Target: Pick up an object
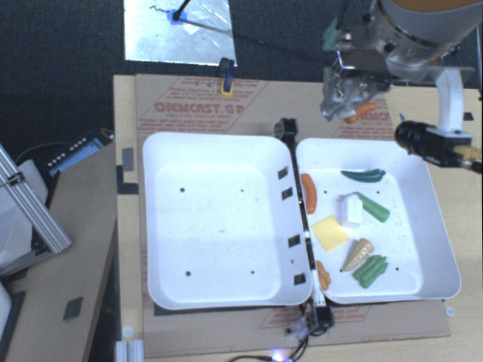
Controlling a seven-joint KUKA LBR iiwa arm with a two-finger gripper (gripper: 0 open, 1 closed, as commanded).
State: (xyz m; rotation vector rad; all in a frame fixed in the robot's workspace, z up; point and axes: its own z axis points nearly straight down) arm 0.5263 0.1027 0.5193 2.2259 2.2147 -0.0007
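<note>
The pincer (pixel 349 104) hangs high over the far edge of the right bin (pixel 434 202), and a small orange piece (pixel 364 109) shows at its tip, seemingly pinched between narrow-set fingers. From this slant it is hard to be sure how much of the piece sits inside the grip; it looks like only one end.

That thin hold is the main risk. If the arm swings toward the left bin (pixel 162 225) with the piece caught by its end, it may twist and slip out, landing on the table (pixel 196 100) beyond the bin's rim or back among the other things.

Those other things all lie in the right bin: an orange carrot-like stick (pixel 309 191) against the left wall, a dark green pod (pixel 364 175) at the far side, a white block (pixel 352 209) touching a green stick (pixel 375 207), a yellow slab (pixel 330 233), a pale corn cob (pixel 358 254) beside a green bundle (pixel 370 271), and a small orange lump (pixel 323 276) at the near left corner. A dropped piece could knock or land on any of these.
</note>
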